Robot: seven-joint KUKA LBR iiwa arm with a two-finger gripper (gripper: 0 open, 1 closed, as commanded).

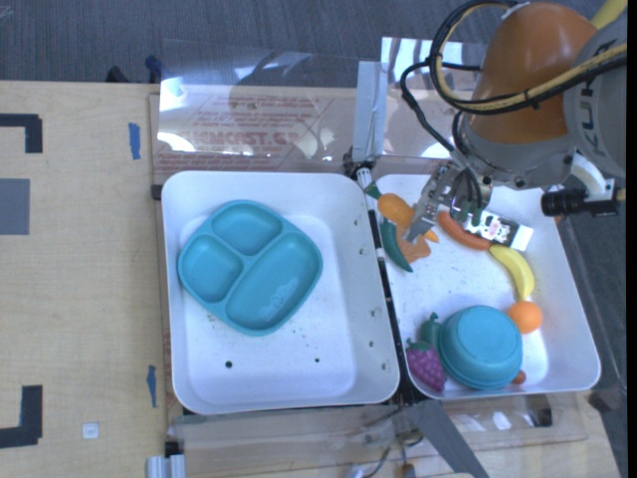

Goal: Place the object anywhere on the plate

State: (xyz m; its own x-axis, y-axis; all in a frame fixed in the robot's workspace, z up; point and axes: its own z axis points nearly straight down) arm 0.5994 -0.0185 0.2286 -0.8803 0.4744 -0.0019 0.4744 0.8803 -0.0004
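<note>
We see the arm (528,68) over the right bin (567,357), its gripper (426,219) low at that bin's upper left, just above an orange piece (396,208) and a green piece (394,249). Right of the gripper lie a carrot (460,232) and a banana (516,270); below it, a blue bowl (482,347) and grapes (426,364). Far left of the gripper, a blue plate (250,265) sits in the left bin (299,366)

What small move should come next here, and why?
Probably a short descent to close on a toy. The end effector sits over the right bin's upper-left corner, among small orange and green toys, and nothing is visibly between its fingers. The blue divided plate waits in the left bin with nothing on it.
</note>
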